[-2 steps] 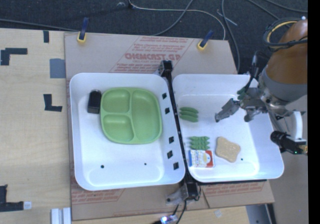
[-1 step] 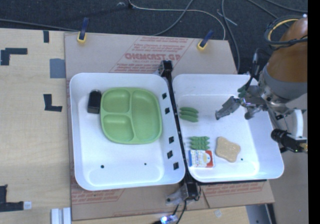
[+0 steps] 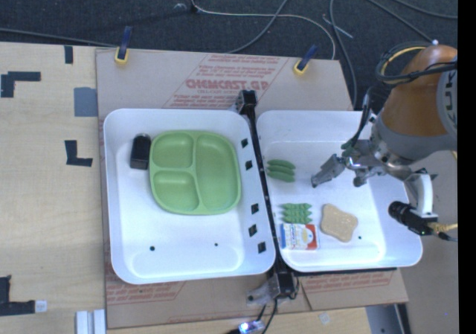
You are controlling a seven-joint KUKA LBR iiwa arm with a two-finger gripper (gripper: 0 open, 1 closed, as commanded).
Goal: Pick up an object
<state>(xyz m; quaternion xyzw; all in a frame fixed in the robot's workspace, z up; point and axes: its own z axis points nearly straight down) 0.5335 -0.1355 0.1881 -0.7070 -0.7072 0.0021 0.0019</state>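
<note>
Gripper (image 3: pixel 343 174) on grey arm hung above right white bin (image 3: pixel 372 254), fingers spread apart, nothing between them | tan bread-like slice (image 3: pixel 338 222) lay below it, beside small red-and-white carton (image 3: pixel 299 236) | green divided plate (image 3: pixel 195 172) in left white bin (image 3: pixel 126 251)

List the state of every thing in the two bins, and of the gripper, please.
Gripper: open, above the right bin, holding nothing.
Green divided plate: flat, upright, left bin.
Black block: touching the plate's left edge.
Bread slice: lying flat, right bin.
Pea pods: lying loose.
Small carton: lying flat.
</note>
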